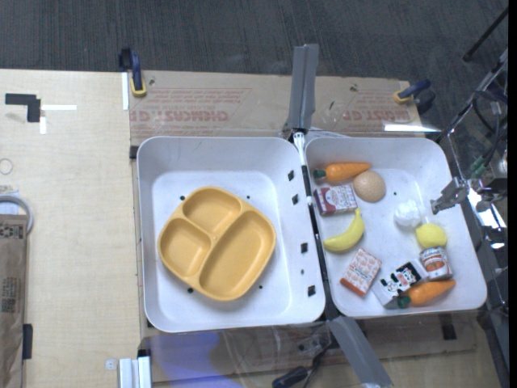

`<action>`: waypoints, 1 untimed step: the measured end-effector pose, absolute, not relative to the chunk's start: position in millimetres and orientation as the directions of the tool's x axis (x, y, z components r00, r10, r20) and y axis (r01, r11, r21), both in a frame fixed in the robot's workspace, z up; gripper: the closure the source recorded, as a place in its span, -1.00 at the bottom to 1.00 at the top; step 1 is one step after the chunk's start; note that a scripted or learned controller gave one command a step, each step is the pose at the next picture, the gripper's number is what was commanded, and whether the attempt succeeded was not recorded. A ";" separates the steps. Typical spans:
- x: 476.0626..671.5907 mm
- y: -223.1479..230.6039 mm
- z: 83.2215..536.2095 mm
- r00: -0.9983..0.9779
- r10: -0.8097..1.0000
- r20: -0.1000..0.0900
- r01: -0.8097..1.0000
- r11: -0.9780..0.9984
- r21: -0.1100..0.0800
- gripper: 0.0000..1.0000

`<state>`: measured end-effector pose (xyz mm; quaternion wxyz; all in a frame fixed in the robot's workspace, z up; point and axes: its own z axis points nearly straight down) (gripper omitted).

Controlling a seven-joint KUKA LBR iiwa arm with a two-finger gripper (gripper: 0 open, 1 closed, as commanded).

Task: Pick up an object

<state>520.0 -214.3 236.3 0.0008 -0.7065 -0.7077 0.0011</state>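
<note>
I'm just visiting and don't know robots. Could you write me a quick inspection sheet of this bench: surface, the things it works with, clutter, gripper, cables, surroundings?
Surface: wooden bench bearing two white bins side by side, left bin and right bin.
Job's things: right bin holds two carrots, a banana, a lemon, a beige ball, a small can and small cartons.
Clutter: yellow divided plate in the left bin.
Gripper: at the right bin's right edge, above the lemon; finger state unclear.
Cables: dark cables at right.
Surroundings: cardboard sheet behind the bins, clamps, dark floor.
</note>
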 end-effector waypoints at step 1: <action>497.3 -151.0 178.5 -0.213 0.977 0.001 0.977 0.213 -0.002 -1.00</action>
